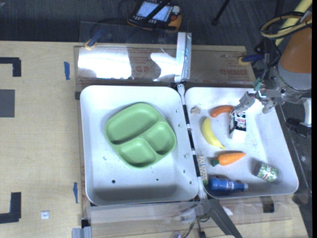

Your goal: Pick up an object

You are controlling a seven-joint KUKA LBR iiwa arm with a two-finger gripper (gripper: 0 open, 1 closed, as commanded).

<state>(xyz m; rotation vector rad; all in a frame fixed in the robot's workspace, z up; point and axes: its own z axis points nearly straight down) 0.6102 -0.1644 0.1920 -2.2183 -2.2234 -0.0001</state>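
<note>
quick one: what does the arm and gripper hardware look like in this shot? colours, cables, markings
The arm shows a rounded orange band over a grey, silvery wrist section. A yellow cable loops beside it, with darker cabling next to that. The gripper is a metallic grey bracket assembly with a small teal accent at its upper edge and a white body carrying black markings; the print is too small to read.

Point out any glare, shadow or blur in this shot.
Camera view: strong glare on the clear sheet behind the left bin; soft shadow along that bin's near wall; small items in the right bin, like the can, look slightly blurred.
</note>
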